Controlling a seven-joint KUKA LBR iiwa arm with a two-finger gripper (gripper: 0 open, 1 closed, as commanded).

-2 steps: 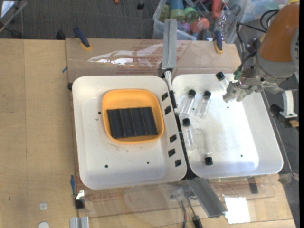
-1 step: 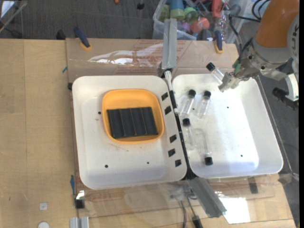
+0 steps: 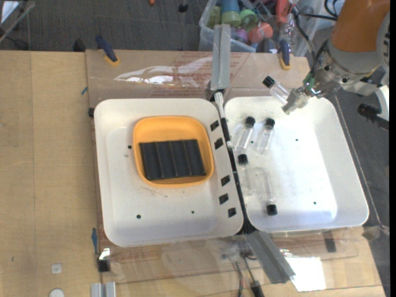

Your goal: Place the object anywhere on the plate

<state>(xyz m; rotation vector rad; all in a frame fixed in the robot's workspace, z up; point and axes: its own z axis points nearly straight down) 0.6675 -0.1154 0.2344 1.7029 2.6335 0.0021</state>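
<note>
— What lies beyond the bench (image 3: 43, 166)?
— Dark grey carpet floor (image 3: 93, 11) along its far edge, and a clear tub (image 3: 260, 11) of colourful odds and ends near the far right corner.
— Light?
— Even, soft.

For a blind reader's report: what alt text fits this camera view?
A gripper holds a clear vial with a black cap above the right bin, where more vials lie. An orange plate with a dark ridged block sits in the left bin.
</note>
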